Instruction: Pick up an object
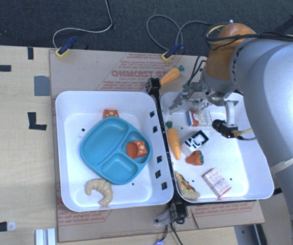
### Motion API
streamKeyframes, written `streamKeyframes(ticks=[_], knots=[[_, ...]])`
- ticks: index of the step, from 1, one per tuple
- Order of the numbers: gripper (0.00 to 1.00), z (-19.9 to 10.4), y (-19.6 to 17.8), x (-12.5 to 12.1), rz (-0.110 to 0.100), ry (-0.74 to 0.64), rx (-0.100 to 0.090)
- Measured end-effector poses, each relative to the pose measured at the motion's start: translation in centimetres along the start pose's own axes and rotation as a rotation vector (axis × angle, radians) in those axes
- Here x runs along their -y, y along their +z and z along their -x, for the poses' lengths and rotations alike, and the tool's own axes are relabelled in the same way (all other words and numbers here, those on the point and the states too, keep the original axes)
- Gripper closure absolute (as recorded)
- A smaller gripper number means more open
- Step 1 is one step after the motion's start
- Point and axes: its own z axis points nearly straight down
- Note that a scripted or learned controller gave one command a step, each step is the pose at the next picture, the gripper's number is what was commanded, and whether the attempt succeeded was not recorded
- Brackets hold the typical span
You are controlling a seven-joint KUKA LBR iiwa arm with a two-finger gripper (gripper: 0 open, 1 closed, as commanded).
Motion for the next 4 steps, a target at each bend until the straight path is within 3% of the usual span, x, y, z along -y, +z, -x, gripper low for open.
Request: streamKeyframes(ticks=[1,3,4], knots=[[0.0,4.5,1.1,-0.1,-0.001,-0.001,-0.002],[0.0,9.5,1.1,0.8,0.0,-0.001,-0.001],[0.0,10.2,1.1,1.3,0.002,-0.002,-0.001]])
